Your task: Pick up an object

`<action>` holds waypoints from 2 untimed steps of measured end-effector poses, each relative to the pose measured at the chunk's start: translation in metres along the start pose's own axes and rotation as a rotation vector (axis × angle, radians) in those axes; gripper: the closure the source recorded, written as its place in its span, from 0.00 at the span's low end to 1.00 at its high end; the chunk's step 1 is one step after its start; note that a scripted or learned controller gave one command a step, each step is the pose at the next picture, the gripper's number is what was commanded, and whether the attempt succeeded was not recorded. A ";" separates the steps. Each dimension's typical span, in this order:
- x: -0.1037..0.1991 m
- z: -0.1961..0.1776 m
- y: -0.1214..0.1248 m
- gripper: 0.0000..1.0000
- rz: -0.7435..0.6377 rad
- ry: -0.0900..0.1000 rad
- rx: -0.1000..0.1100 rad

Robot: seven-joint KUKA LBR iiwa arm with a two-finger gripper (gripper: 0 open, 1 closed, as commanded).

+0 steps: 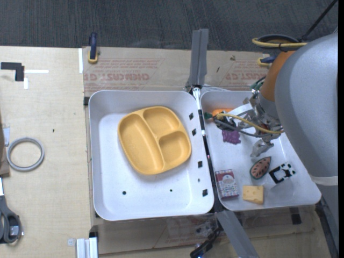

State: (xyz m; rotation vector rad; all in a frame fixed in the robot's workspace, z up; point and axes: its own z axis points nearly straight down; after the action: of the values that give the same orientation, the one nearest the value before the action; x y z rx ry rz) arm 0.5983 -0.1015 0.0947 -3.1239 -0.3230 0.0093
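The right bin [302,193] holds several small objects. A brown oval piece with a red centre [260,168] lies in its middle, and my gripper [262,149] hangs just above and behind it. A yellow cheese wedge [253,193] and a small red box [227,183] lie near the front wall. A purple grape bunch [231,136] and an orange piece [217,113] sit at the back left. A black-and-white piece [282,173] lies to the right of the oval. I see nothing held in the gripper.
The left bin [97,160] carries a yellow divided plate [155,139]. The grey arm [314,106] covers the right bin's right side. On the bench to the left lie a grey tape ring [24,153] and scissors [8,224].
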 end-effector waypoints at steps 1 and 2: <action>0.043 0.004 0.001 0.00 0.005 -0.003 0.000; 0.020 0.003 0.016 0.00 0.006 0.001 0.000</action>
State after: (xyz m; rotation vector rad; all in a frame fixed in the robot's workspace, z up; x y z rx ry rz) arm 0.6216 -0.1131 0.0911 -3.1250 -0.3141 0.0075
